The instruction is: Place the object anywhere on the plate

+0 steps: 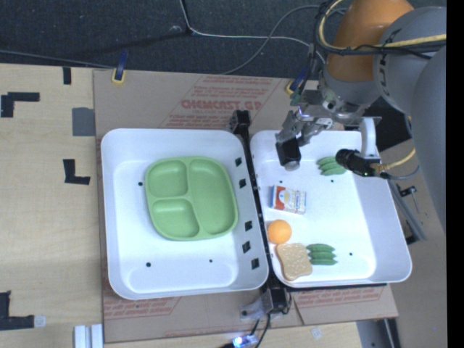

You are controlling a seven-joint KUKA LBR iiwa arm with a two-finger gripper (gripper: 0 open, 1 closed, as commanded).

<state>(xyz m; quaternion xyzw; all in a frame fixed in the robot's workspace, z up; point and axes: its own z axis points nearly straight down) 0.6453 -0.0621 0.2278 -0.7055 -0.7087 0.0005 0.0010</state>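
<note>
1. Desk [43, 194]: light wood, with a sheet of brown cardboard [210, 100] under both bins. The bins sit side by side, their inner rims almost touching along a black divider strip [250, 194].
2. Left bin [116, 267]: holds a green plate [192, 198] with three compartments, lying flat near the middle. White floor shows on all sides of it, the widest strip along the near rim.
3. Right bin [377, 245]: things are clustered toward its left half.
   - Small white carton with orange print [289, 199], lying flat just right of the divider.
   - Orange ball-shaped fruit [279, 231], directly below the carton, close to the left rim.
   - Slice of toast [294, 260], just below the fruit, near the near-left corner.
   - Green pea pod [321, 254], touching or just beside the toast's right edge.
   - A second green pod [331, 166] at the far right, next to a black fitting on the arm.
   - The right half of the floor is open.
4. Claw [290, 156]: over the far-left corner of the right bin, just right of the divider and above the carton. Nothing is visible between its fingers; I cannot tell whether they are spread or closed.
5. Task status: every object lies in the right bin; none is on the plate.
6. Arm [370, 35]: enters from the right, orange band over the bin's far rim.
</note>
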